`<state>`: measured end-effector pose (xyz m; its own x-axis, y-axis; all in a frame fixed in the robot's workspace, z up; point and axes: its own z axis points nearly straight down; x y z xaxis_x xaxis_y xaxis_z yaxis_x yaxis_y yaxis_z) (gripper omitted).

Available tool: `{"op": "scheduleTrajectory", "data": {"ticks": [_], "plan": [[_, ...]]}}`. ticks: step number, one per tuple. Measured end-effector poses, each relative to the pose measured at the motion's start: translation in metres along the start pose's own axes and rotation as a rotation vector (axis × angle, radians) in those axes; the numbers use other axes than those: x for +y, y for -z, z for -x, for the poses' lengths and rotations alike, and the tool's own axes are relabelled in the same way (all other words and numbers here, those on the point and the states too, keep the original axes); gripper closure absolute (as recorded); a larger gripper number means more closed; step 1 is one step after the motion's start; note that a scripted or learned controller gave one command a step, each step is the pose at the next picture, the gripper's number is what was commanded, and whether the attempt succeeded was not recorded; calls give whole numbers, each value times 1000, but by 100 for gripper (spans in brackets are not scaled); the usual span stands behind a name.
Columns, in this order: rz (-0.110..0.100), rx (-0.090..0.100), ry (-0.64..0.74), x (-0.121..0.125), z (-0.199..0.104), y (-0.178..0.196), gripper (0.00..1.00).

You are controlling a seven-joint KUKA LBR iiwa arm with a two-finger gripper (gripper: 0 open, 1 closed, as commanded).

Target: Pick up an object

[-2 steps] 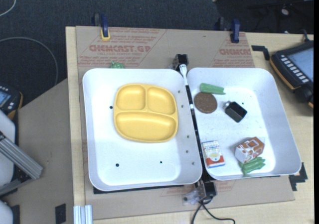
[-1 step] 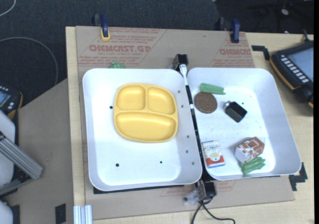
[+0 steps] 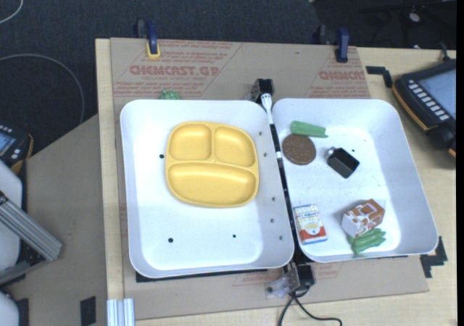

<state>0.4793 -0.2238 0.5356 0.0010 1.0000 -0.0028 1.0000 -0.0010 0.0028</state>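
Looking down on the bench now: two shallow white bins side by side on a brown board printed with red lettering [image 3: 174, 69], held at its far edge by two blue clamps [image 3: 151, 36]. The left white bin [image 3: 145, 230] carries a yellow three-compartment plastic plate [image 3: 212, 164], sitting flat in its far half; the near half is bare white floor with a few dark specks.

All the small pieces are over in the right white bin [image 3: 406, 172]. At the far left corner there's a green pod-shaped piece [image 3: 308, 129], and just beside it, nearer the camera, a round brown disc [image 3: 299, 149]. A small black block [image 3: 342, 162] lies tilted right of the disc, a little apart from it. Down at the near edge, a small red-and-white carton [image 3: 309, 222] lies against the left wall. To its right, a brown-and-white crumpled pack [image 3: 362, 217] with a second green pod-shaped piece [image 3: 368, 240] touching its near side.

Off to the right, a dark handheld control pendant [image 3: 433, 98] rests on the table. As for the gripper, open or closed, I cannot tell
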Motion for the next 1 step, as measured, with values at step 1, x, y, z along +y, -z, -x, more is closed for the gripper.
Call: {"op": "scheduleTrajectory", "data": {"ticks": [1], "plan": [[0,0,0,0,0,0,100]]}}
